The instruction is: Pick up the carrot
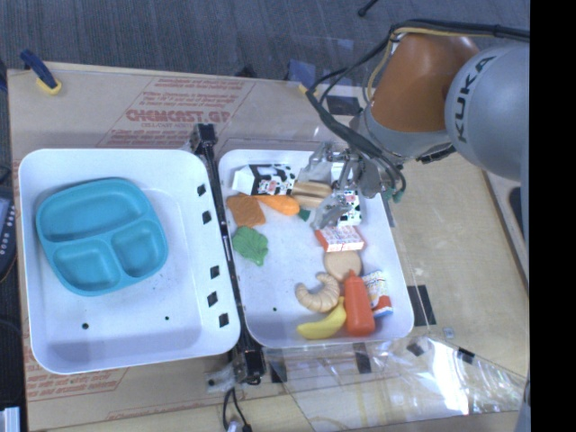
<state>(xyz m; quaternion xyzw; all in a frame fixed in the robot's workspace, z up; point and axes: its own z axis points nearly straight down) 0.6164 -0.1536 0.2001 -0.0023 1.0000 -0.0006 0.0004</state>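
The carrot [280, 206] is a short orange toy with a green end. It lies in the upper left part of the right bin [396, 268], between an orange wedge [245, 211] and a tan bun [309, 191]. My gripper [322, 189] hangs low over the bin just right of the carrot. Its fingers are open, one above the bun and one below it. The carrot is outside the fingers, a little to their left.
The right bin also holds a black-and-white carton [270, 182], green broccoli [251, 244], a red-and-white box [341, 238], a croissant [319, 294], a banana [322, 326] and a red bottle [357, 304]. The left bin [108, 340] holds a blue divided plate [99, 234].
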